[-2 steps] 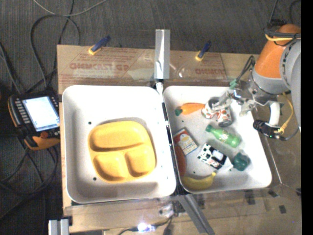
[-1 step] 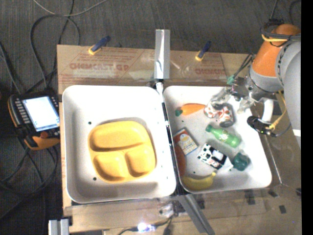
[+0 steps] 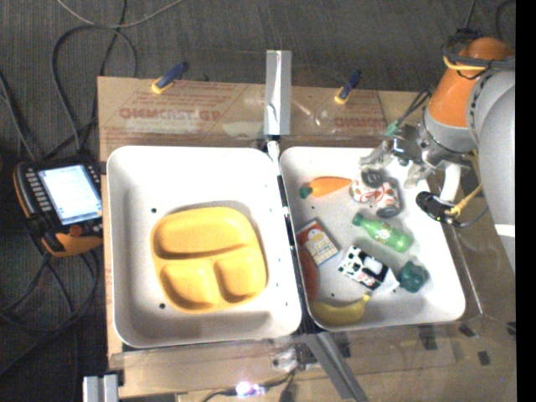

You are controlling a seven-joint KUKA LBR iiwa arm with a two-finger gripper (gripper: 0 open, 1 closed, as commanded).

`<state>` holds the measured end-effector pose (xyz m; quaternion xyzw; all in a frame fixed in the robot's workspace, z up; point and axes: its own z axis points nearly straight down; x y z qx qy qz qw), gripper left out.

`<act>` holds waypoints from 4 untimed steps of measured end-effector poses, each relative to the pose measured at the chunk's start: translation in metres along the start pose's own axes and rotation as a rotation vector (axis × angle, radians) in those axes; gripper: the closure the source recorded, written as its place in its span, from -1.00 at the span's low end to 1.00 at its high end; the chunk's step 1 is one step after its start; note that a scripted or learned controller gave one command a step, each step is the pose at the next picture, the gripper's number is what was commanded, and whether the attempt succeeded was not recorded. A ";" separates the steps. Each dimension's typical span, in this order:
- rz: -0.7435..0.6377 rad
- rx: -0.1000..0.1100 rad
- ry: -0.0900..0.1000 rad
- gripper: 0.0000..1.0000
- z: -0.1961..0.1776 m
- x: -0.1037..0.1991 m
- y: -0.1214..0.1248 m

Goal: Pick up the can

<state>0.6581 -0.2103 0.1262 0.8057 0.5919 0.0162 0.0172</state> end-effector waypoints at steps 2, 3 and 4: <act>0.001 0.023 -0.002 -1.00 0.027 0.000 -0.023; -0.001 0.023 -0.001 1.00 0.019 0.001 -0.023; 0.162 0.048 -0.013 1.00 -0.065 0.041 0.001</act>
